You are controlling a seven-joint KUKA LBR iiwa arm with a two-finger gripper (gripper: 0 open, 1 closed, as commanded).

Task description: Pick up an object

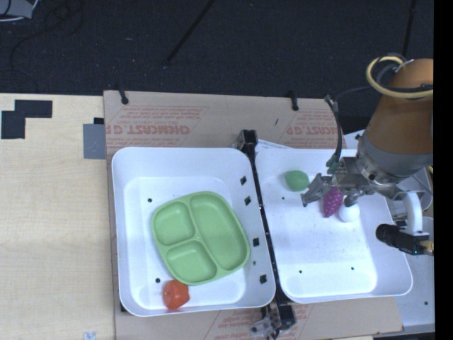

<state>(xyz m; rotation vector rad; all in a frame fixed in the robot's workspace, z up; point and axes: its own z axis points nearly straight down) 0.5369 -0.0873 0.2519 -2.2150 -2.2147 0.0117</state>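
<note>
Here the gripper [327, 190] hangs low over the right bin [322, 275], near its far edge, reaching in from the bin's right side. Its grey fingers [311, 195] point towards the centre divider, and whether they stand wide or narrow I cannot tell; dark linkage and cable hide the gap. Nothing can be confirmed as held.

A purple object [332, 202] sits directly at the gripper's underside, touching or just beside the fingers. In my judgement it is the likeliest target, which would explain the arm being set so low here. Whether it rests on the bin floor or is raised cannot be told from above. A small white object [348, 213] lies against the purple one on the side towards the bin's right edge. A green object [297, 180] lies just beyond the fingertips, towards the far edge and the divider, apart from the gripper.

The left bin [134, 190] carries a green divided tray [200, 237], lying flat and turned askew in the middle, and a red-orange object [175, 294] touching the bin's near edge by the tray's near corner.

Count: two bins; one tray with three compartments; four loose objects, namely one purple, one white, one green, one red-orange. Three of them are in the right bin.
</note>
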